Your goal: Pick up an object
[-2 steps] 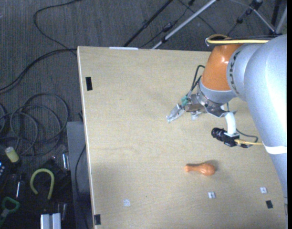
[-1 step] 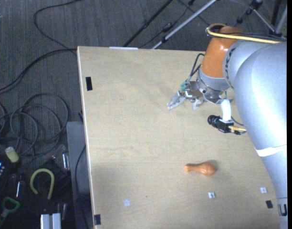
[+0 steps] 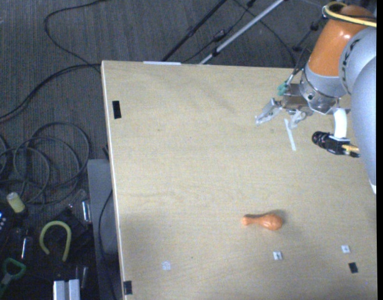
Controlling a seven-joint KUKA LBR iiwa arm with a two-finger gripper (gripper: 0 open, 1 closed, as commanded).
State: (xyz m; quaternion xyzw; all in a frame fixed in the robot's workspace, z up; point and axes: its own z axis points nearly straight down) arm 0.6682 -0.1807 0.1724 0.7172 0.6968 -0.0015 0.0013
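Observation:
A small orange pear-shaped object [image 3: 264, 221] lies on its side on the pale wooden bench top [image 3: 191, 161], in the lower right part of the camera view. My gripper [image 3: 277, 130] hangs over the upper right of the bench, well above and slightly right of the orange object and apart from it. Its two pale fingers are spread open and nothing is between them. The grey arm with its orange band [image 3: 332, 42] comes in from the right.
A black tag [image 3: 116, 109] sits near the bench's left edge. Small square markers [image 3: 277, 255] dot the lower right. Cables and tools [image 3: 41, 167] lie on the floor to the left, and stand legs [image 3: 254, 17] cross the floor beyond the far edge.

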